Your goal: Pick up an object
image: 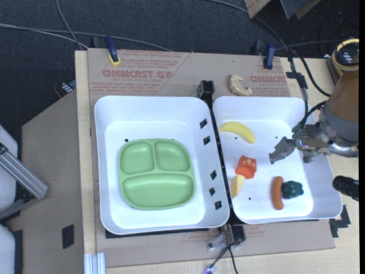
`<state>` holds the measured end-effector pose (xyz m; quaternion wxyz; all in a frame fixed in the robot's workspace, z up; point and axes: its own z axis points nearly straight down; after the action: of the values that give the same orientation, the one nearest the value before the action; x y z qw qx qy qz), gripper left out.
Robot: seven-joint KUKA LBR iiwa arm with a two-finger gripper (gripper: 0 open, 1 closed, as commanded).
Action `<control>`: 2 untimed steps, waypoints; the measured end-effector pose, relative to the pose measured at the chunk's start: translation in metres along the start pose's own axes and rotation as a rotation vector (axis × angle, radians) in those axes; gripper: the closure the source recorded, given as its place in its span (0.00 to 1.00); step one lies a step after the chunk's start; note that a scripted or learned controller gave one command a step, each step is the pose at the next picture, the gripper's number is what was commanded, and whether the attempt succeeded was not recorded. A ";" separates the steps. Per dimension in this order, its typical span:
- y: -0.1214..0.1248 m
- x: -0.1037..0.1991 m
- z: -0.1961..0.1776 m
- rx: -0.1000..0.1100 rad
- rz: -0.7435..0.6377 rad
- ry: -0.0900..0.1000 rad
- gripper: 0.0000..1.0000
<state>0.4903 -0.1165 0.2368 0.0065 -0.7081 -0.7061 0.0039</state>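
**Nothing picked yet: gripper hangs over the right bin**

The left bin [108, 116] holds one green plate [155, 173] with three compartments. Behind the bins, on the bench, lies one pale lump [240, 84]. The right bin [268, 104] holds the candidates: one banana [238, 131], one red block [246, 166] just above one yellow-orange wedge [236, 185], then one sausage [277, 192] touching one dark green piece [292, 189]. That is five items, all lying loose. The gripper [283, 150] sits over bare bin floor right of the banana, nothing between its fingers, which look spread apart. By my reading, choosing, grasping and lifting all remain.
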 end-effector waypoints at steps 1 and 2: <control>0.002 0.000 -0.006 -0.013 -0.003 -0.002 0.00; 0.005 0.001 0.057 -0.007 -0.003 0.000 0.00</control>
<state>0.4941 -0.1156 0.1796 0.0039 -0.7072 -0.7070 0.0017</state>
